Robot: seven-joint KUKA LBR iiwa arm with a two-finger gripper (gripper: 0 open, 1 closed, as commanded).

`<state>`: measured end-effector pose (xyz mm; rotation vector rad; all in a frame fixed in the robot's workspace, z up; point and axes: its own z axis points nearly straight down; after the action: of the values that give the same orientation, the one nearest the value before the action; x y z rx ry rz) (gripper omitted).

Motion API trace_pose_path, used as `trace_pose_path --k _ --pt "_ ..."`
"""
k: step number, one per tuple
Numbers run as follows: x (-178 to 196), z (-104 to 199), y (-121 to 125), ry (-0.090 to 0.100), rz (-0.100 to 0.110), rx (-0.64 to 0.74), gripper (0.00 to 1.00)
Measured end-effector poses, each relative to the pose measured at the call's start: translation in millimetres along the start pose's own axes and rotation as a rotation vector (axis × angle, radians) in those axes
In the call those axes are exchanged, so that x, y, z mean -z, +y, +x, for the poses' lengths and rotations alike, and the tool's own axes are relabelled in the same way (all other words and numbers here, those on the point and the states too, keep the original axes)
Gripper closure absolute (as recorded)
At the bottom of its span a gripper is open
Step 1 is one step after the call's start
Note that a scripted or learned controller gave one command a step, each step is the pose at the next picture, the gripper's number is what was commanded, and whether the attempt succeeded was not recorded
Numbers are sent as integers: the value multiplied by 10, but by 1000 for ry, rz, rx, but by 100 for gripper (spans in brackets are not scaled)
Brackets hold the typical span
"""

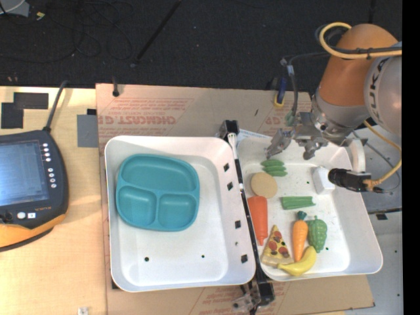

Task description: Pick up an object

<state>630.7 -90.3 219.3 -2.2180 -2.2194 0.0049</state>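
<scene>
Two fingers of the tool (296, 145) hang splayed apart over the far end of the right bin (357, 241), released and with nothing between them. I read this as a hover ahead of a descent: the arm (357, 64) reaches in from the right, wrist tipped down over the bin's far edge.

Nearest the tool, just toward the bin's centre, lies a green pea pod (275, 168), my likeliest target since it sits almost under the left finger. Beyond it, still nearer the centre, rests a round beige potato (264, 186), touching the top of a long red carrot (258, 218) that runs along the bin's left wall. A flat green bean (297, 202) lies at the bin's middle. At the near end cluster a pizza slice (276, 245), a small orange carrot (299, 237), a green leafy piece (317, 233) and a banana (300, 263), packed close, so I judge them harder to take singly.

Left of this bin stands the second bin (131, 268), bearing a teal divided plate (157, 192). Both bins sit on cardboard on the table (59, 254); a handheld control pendant (26, 176) lies well to the left.
</scene>
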Motion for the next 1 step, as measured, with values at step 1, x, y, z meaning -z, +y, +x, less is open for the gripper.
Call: trace_pose_path --k 1 --pt "-842 -206 104 0 7 -2 0"
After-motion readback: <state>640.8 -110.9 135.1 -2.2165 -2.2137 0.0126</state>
